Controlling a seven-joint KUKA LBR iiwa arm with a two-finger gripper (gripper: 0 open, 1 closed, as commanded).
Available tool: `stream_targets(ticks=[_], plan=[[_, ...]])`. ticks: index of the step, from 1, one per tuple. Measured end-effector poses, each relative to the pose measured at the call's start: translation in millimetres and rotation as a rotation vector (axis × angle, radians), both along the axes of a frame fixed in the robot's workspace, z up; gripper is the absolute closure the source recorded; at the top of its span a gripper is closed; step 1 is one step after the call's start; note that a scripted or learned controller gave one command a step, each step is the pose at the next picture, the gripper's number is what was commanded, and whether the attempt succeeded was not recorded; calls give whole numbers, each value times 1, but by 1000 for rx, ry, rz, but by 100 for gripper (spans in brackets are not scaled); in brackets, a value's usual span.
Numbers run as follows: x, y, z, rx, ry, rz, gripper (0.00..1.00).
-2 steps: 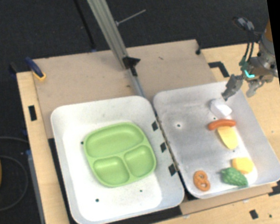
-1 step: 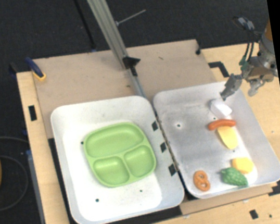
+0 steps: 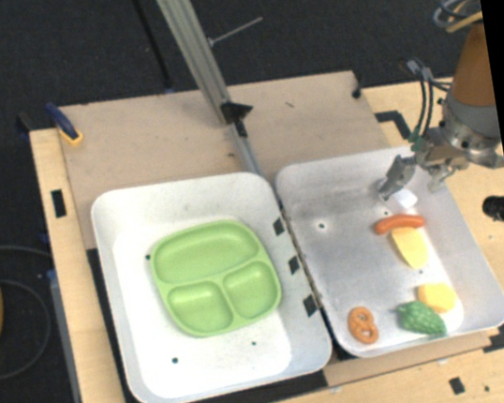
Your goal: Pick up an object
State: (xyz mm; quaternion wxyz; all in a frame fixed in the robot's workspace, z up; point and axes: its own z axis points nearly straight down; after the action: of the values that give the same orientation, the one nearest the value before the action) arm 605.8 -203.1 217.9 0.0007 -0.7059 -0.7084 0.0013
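Note:
The right bin [image 3: 327, 193] holds several small toy foods. A red-orange sausage-like piece [image 3: 398, 223] lies next to a yellow wedge [image 3: 412, 247]. Nearer the front edge lie a yellow block [image 3: 437, 296], a green broccoli-like piece [image 3: 421, 319] and an orange pretzel [image 3: 363, 324]. My gripper [image 3: 415, 183] hangs over the bin's far right part, just above the red-orange piece. Its fingers are spread and it is open, with nothing held between them.
The left bin [image 3: 125, 235] holds a green divided plate [image 3: 215, 278]. A metal post [image 3: 201, 61] rises from the bench behind the bins. Cables and the arm's wrist [image 3: 469, 104] sit at the right edge.

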Motion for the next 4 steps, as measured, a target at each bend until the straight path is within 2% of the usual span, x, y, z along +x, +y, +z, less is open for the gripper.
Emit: stream_targets(ticks=[1, 2, 3, 4], plan=[[6, -8, -49, -1, 0, -4, 0], [1, -18, -101, -5, -9, -4, 0], [4, -20, -84, -9, -20, -3, 100], [16, -20, -30, -2, -10, -1, 100]])
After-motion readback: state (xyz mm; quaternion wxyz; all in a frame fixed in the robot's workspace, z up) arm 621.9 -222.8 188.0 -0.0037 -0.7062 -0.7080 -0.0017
